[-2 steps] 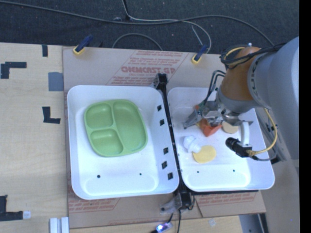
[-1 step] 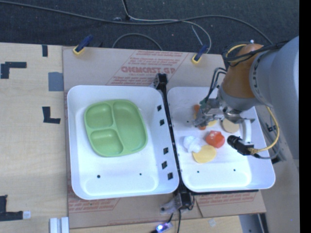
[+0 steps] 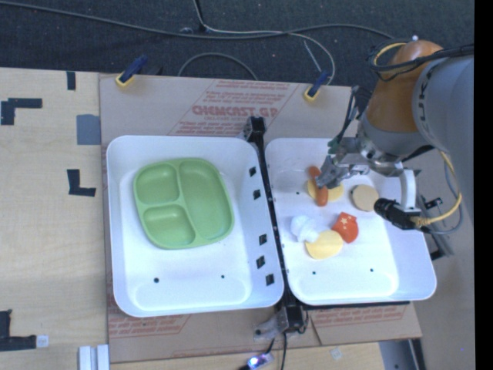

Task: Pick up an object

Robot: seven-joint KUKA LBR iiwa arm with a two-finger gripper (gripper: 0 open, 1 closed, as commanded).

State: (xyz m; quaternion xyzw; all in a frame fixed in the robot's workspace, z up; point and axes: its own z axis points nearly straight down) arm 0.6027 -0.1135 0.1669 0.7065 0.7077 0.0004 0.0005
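Note:
The right bin (image 3: 400, 280) holds several small objects. An orange-red piece (image 3: 320, 194) lies near its back left with a yellow piece (image 3: 314, 187) beside it. My gripper (image 3: 330, 174) hangs right over these two, touching or nearly touching them; nothing shows clearly between its fingers. A tan round piece (image 3: 364, 197) lies to the right. A red object (image 3: 346, 227), a yellow object (image 3: 323, 245) and a small white object (image 3: 300, 225) sit nearer the front.
The left bin (image 3: 123, 268) holds a green divided plate (image 3: 183, 202). A black divider with clips (image 3: 263, 206) runs between the bins. The arm's grey body and orange band (image 3: 400, 91) fill the upper right, with a black cable fitting (image 3: 393, 210) over the right bin.

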